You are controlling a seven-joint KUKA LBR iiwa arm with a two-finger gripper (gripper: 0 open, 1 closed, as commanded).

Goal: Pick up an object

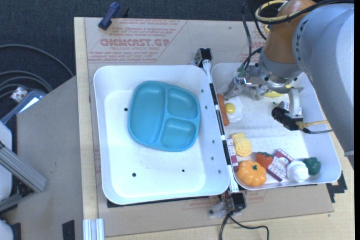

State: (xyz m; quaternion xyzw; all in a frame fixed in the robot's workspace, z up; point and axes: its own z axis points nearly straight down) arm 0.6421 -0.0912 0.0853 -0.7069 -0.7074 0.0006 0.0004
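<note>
Cardboard covers the bench under both bins; along the near edge of the right bin (332, 168) you have a pumpkin (251, 173), corn (242, 145) and a red packet (279, 164) crowded together, so go for one with room around it and come straight down. Farther back, the gripper (264, 89) sits over that bin's far end, its opening hidden beneath the wrist — you cannot tell its state.

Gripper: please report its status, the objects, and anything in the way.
Gripper low in right bin, grasp unclear. Toy food along near edge: corn, pumpkin. Blue tray in left bin.
</note>
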